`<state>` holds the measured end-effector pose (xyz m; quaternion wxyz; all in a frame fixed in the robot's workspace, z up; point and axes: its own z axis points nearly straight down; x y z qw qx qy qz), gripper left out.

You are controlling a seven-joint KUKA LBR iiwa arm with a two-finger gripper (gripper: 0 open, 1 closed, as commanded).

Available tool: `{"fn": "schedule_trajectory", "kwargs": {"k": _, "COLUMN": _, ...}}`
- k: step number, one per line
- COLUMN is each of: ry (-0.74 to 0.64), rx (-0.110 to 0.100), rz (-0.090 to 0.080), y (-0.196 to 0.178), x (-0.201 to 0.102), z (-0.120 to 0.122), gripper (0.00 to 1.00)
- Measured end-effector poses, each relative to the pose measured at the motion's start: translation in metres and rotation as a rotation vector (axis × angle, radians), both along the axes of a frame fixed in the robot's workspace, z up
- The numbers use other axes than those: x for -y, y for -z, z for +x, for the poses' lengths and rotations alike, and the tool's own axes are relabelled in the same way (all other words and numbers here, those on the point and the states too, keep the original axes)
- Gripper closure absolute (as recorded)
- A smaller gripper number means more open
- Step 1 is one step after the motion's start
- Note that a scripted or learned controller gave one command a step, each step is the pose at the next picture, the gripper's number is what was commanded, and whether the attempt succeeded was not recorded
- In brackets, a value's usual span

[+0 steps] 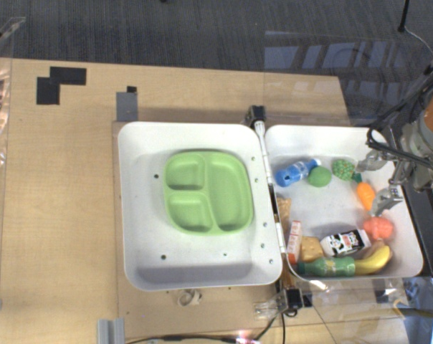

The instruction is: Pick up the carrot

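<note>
The two-finger metal gripper (381, 183) stands open above the right white bin (417, 249). The small orange tapered carrot (365, 195) lies just beside its lower finger, ungripped. A round pink-orange fruit (378, 228) lies just below that finger.

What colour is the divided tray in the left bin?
Light green tray, seen in the camera view.

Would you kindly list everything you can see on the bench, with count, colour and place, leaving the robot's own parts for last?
Bins: two, white, side by side on the bench.
Divided plate: one, light green, left bin.
Bottle: one, blue, right bin, far left part.
Ball: one, green, beside the bottle.
Bumpy ball: one, green, far side.
Carrot: one, orange, right side, by the end effector.
Round fruit: one, pinkish orange, nearer than the carrot.
Carton: one, black and white, near part.
Banana: one, yellow, near edge.
Long vegetable: one, dark green, near edge.
End effector: one, grey, over the right bin's right side.
</note>
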<state>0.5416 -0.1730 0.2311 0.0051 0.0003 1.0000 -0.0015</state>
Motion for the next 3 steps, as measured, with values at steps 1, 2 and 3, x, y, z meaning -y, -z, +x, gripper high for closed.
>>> {"fn": "schedule_trajectory", "kwargs": {"k": 1, "ry": 0.098, "rx": 0.012, "rz": -0.001, "y": 0.14, "x": 0.031, "z": 0.046, "gripper": 0.0}}
{"fn": "schedule_trajectory", "kwargs": {"k": 2, "ry": 0.091, "rx": 0.018, "rz": -0.001, "y": 0.127, "x": 0.028, "z": 0.048, "gripper": 1.0}}
{"fn": "schedule_trajectory", "kwargs": {"k": 3, "ry": 0.091, "rx": 0.017, "rz": 0.0, "y": 0.128, "x": 0.028, "z": 0.048, "gripper": 0.0}}
